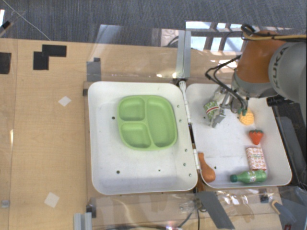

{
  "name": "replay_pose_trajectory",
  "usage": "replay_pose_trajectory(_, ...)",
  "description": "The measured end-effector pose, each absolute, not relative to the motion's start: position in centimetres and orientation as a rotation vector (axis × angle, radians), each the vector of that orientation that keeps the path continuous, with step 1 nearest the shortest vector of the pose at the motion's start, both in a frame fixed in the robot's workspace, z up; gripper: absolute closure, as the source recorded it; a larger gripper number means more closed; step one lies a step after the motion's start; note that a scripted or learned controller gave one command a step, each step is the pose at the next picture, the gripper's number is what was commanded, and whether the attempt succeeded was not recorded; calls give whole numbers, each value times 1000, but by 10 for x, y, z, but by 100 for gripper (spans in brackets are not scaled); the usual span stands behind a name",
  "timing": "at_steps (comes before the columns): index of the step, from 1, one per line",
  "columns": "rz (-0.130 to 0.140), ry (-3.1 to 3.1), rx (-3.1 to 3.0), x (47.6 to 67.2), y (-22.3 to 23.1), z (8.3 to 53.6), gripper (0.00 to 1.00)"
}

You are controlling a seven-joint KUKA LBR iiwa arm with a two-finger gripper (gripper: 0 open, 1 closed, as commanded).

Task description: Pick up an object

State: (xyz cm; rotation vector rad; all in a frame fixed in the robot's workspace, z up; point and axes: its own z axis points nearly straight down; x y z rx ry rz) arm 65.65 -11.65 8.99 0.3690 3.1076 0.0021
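Nearest the camera, along the front edge of the right white plastic bin, lies a green plastic bottle on its side, with an orange-brown drumstick-shaped toy propped in the front left corner against the divider. Just behind the bottle stands a small red-and-white patterned carton, then a red toy strawberry, then a yellow toy fruit close to the arm. They look scattered loosely, likely so each can be reached from above.

The jaws hang low in this bin, clamped on a small white-and-green packet with a red patch, which sits between the fingers.

Six small things in all, one of each kind. The left white bin carries one light green three-compartment plastic tray, probably there to receive items. Both bins rest on the wooden tabletop.
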Motion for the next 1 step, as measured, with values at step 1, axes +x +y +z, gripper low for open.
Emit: replay_pose_trajectory(1,1,3098,358,660,-116,104,100)
